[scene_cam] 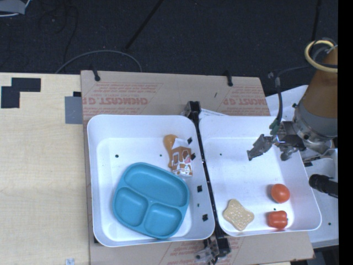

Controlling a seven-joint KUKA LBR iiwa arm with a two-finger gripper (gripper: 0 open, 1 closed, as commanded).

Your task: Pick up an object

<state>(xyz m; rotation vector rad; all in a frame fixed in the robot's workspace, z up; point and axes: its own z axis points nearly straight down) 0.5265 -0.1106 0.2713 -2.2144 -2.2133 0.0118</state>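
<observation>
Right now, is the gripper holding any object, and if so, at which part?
Nothing is held. The gripper hangs over bare floor of the right bin, apart from the two red items and the flat tan piece.

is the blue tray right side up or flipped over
Right side up: the blue tray in the left bin shows its three compartments facing up.

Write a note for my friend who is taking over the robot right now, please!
Gripper: hanging over the upper right part of the right bin, holding nothing that I can see; whether its jaws are open is unclear.
Right bin: a tomato and a red pepper by the right wall, a slice of toast near the front.
Left bin: a blue divided plate, plus a small printed packet with a brown piece behind it, beside the divider.
Done: nothing picked yet.
Left: choose one object, grasp it, lift it.
</observation>
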